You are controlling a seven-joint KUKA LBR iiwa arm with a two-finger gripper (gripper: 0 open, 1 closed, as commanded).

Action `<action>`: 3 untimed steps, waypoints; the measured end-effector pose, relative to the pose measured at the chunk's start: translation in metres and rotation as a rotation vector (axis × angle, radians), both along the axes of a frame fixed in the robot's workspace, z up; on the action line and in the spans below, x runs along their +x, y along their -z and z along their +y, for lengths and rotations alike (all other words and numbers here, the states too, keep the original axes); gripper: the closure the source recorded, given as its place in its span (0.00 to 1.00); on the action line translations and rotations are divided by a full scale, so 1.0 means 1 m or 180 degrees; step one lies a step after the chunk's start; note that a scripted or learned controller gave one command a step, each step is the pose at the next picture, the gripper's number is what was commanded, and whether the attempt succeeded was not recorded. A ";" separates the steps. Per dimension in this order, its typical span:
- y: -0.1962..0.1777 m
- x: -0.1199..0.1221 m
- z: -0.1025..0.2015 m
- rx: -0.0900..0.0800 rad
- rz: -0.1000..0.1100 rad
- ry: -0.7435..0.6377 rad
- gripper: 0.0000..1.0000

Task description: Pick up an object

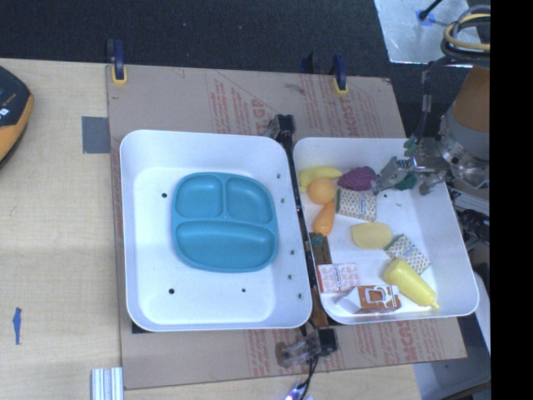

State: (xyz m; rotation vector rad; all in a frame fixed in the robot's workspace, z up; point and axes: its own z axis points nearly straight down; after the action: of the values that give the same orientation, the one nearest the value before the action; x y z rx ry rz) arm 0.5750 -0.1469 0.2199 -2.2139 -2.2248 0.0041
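The right bin (433,223) holds several small items: a yellow banana-shaped piece (321,173), a purple bunch of grapes (358,176), an orange ball (321,192), a carrot (325,217), a pale yellow lump (371,235), two patterned packets (356,205) (406,252), a yellow cob-like piece (410,282), and two flat snack packets (337,277) (376,298). My gripper (406,177) hangs over the bin's far right part, just right of the grapes. I see nothing lifted in it.
The left bin (141,190) carries a blue divided plate (225,222). A black divider strip (293,190) runs between the bins. Clamps (337,67) pin the cardboard at the back. An orange-and-black device (10,111) lies at the far left.
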 end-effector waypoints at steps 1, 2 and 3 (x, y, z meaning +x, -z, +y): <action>0.009 0.084 -0.011 -0.0004 -0.0018 -0.0009 0.00; 0.076 0.080 0.006 0.0001 0.0020 -0.0008 0.00; 0.123 0.080 -0.004 -0.0004 0.0014 0.0001 0.00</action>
State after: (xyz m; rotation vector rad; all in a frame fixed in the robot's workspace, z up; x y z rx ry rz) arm 0.6552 -0.1510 0.0970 -2.2125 -2.2230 0.0105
